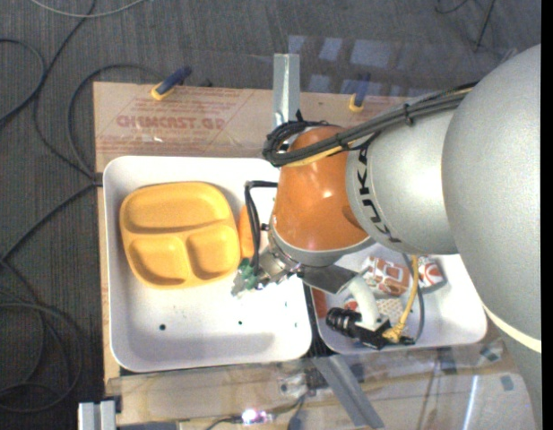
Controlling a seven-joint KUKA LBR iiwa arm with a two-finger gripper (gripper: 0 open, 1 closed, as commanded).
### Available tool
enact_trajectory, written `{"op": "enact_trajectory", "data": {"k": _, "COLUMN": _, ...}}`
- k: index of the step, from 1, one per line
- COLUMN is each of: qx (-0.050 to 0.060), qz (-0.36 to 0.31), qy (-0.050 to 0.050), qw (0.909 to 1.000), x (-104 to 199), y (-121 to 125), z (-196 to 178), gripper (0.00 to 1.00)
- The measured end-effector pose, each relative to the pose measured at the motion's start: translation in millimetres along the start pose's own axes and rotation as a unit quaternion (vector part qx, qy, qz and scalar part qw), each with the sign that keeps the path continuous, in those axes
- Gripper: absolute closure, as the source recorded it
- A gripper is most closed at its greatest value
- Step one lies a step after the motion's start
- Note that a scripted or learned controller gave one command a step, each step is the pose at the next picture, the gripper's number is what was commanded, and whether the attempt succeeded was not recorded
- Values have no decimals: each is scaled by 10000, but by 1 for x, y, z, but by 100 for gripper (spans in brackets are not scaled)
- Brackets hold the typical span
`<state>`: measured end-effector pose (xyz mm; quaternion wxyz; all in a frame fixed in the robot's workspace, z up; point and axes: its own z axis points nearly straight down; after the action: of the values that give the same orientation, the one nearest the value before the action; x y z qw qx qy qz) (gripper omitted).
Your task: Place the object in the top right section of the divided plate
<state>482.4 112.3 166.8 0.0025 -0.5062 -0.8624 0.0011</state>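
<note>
Just right of the yellow divided plate [179, 231], a small green object [246, 277] sits at the gripper [255, 273]; can't tell if it's clamped. Probably light and rigid, so pinch across its middle.

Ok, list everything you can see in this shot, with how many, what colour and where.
Left bin: one, white, on the bench.
Right bin: one, white, beside it, partly under the arm.
Divided plate: one, yellow, in the left bin's upper left part.
Small green thing: one, green, at the gripper's tip just right of the plate; it could be a loose object or part of the gripper.
Red and white packet: one, in the right bin.
Cardboard sheet: one, brown with red print, under the bins.
Clamps: two, blue and yellow, on the cardboard's far edge.
Cables: several, black, on the grey carpet.
Arm: one, grey with an orange band, reaching from the right.
Gripper: one, over the left bin.
</note>
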Motion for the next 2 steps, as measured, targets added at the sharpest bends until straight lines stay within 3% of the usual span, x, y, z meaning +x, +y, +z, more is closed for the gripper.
{"op": "enact_trajectory", "data": {"k": 1, "qx": -16, "qz": 1707, "qy": -12, "qw": 9853, "x": -66, "y": -35, "z": -30, "gripper": 100}}
{"op": "enact_trajectory", "data": {"k": 2, "qx": -11, "qz": 1190, "qy": -9, "qw": 9929, "x": -26, "y": 21, "z": -81, "gripper": 100}}
